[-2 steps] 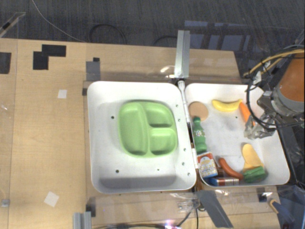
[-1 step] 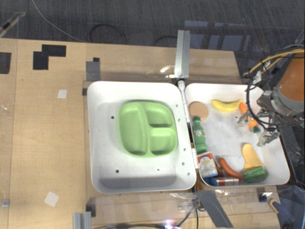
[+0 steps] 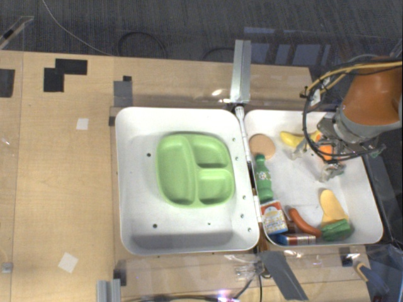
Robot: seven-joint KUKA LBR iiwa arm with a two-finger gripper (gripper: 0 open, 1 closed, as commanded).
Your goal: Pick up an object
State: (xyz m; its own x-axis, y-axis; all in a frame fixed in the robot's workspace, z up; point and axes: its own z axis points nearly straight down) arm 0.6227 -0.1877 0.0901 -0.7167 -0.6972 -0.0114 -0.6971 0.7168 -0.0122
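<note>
The right bin holds several small items. A yellow piece and a tan round piece lie at its back left. A green bottle lies along its left wall. At the front are a small carton, a red sausage, a yellow wedge, a green piece and a blue marker. My gripper hangs low over the bin's back right, beneath the orange band. An orange object shows partly beside the wrist, mostly hidden by it.
The left bin carries a green divided tray. A metal post stands at the back between the bins. Black and yellow cables loop off the arm over the right bin's back edge.
</note>
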